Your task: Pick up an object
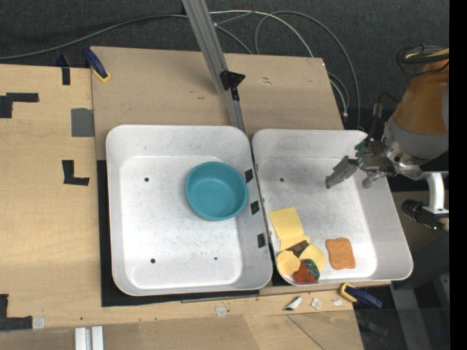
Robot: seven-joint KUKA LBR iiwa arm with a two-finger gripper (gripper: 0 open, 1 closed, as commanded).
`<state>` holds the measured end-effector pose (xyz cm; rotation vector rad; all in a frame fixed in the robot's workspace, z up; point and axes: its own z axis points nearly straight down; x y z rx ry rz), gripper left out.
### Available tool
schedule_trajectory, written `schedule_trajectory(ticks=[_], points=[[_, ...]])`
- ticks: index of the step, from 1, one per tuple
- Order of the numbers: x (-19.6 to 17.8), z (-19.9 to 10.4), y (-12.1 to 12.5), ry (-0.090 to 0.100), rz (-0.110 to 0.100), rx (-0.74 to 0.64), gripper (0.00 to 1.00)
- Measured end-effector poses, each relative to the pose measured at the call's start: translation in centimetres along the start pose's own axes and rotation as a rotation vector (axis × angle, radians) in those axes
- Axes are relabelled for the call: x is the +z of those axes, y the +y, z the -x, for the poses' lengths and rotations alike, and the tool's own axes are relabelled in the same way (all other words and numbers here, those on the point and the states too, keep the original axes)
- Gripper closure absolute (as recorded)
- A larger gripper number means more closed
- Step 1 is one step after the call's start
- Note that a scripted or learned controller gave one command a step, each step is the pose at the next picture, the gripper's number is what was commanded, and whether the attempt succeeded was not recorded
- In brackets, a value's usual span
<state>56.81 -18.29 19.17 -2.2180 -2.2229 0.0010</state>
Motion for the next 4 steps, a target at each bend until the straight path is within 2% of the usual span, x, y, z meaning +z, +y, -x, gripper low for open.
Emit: schedule_trajectory(ticks=[1,3,4], points=[[0.0,0.0,0.0,0.0,0.0,0.0,0.0],[9.9,-0.2,-0.6,0.0,-0.006,0.001,0.0],[8.5,-0.2,-0.5,0.0,-0.002,0.0,1.0]])
